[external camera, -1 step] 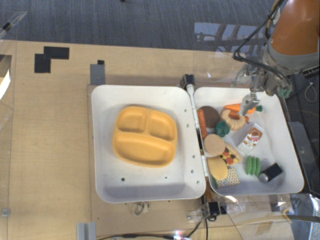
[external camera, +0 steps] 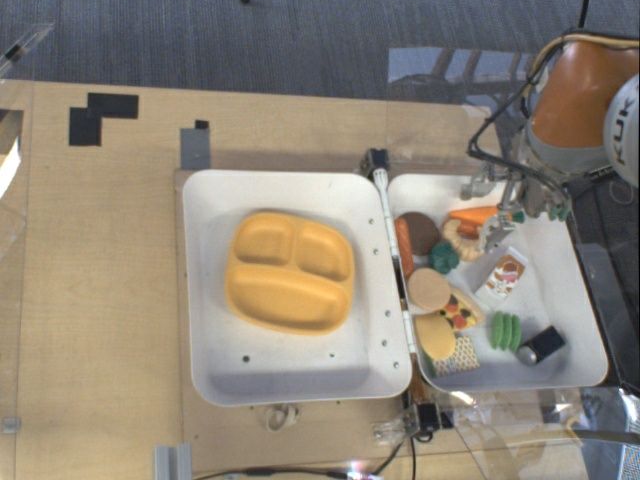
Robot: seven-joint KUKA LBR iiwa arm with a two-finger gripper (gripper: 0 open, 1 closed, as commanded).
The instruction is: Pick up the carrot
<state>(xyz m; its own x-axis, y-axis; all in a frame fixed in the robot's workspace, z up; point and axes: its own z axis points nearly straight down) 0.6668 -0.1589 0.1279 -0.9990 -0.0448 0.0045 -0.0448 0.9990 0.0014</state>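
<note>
A pale wooden desk (external camera: 110, 298) fills most of the frame, with grey carpet along the top edge, black square marks at the upper left and loose cables at the bottom edge. Two shallow white bins sit side by side on it. The left bin (external camera: 205, 298) holds a yellow compartment plate (external camera: 290, 271) lying flat near its middle. The right bin (external camera: 585, 338) is crowded with toy food and small things: a brown sausage (external camera: 403, 240) along its left wall, a green leafy piece (external camera: 504, 331) and a black block (external camera: 541, 345) toward the lower right, and a small printed card (external camera: 503, 273) near the centre. The carrot (external camera: 472, 215) is a short orange piece lying roughly level in the upper part of the right bin, just above a tan food piece. The arm enters from the upper right of the frame, its orange band prominent, and the gripper (external camera: 505, 213) reaches down right beside the carrot's right end. Whether the fingers are apart or together cannot be told, nor whether they touch the carrot.
</note>
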